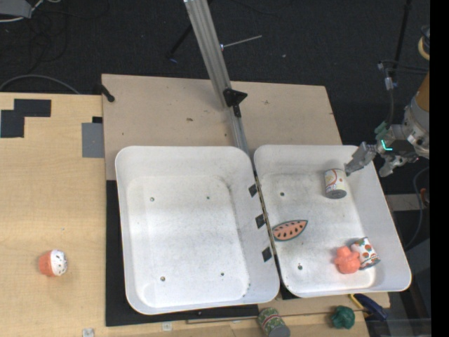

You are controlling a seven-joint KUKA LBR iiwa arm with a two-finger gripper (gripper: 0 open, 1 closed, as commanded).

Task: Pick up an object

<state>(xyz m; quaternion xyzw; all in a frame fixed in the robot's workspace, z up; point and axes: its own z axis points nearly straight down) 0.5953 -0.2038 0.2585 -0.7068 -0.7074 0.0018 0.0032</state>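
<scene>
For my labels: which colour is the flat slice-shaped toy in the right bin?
Red-orange with dark seeds and a green rim, a watermelon slice; camera view.

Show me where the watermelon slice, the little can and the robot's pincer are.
watermelon slice (289, 229), camera view, middle of its red flesh.
little can (334, 183), camera view, middle of its side.
pincer (375, 156), camera view, midway between its two fingertips.

bench (175, 111) | two white bins (182, 223) | orange ball (52, 263)

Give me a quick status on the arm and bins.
Gripper open, over right bin's far right rim. Small can nearest, untouched. Nothing between them.
</scene>
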